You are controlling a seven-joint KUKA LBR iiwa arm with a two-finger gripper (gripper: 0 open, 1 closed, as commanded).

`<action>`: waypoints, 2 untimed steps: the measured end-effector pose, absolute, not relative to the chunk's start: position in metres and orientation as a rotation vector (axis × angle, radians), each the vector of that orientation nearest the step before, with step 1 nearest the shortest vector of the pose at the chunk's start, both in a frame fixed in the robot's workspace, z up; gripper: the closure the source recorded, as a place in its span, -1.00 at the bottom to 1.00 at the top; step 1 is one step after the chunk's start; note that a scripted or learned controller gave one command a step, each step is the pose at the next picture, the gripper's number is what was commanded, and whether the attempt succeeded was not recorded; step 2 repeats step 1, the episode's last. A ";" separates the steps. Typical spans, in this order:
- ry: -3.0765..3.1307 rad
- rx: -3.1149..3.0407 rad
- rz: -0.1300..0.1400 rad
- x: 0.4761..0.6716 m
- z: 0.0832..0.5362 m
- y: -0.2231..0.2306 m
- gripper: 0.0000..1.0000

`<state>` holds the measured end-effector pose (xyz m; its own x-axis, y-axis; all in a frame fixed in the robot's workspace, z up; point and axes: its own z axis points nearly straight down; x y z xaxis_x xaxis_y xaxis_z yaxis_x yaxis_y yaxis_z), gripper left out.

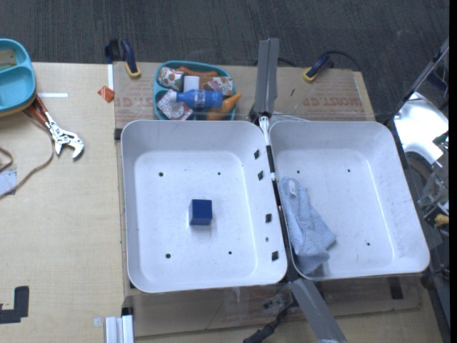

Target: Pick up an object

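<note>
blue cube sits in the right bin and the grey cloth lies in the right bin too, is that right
Not quite. The camera view shows the blue cube in the left bin, near its middle. The grey cloth does lie in the right bin, along its left side.

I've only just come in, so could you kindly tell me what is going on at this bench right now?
Nothing is being handled at this moment. The pick-up task has two candidates lying untouched: a small blue block sits near the middle of the left bin, and a crumpled grey cloth lies along the left side of the right bin. Behind the bins, a small teal tub holds spare items, and a wrench lies on the bench to the left.
</note>
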<state>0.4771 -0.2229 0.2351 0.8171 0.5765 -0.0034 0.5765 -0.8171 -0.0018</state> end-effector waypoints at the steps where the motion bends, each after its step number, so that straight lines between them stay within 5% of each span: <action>1: -0.775 -3.043 0.007 0.484 0.232 -0.077 1.00; 2: -0.775 -3.043 0.007 0.484 0.232 -0.077 1.00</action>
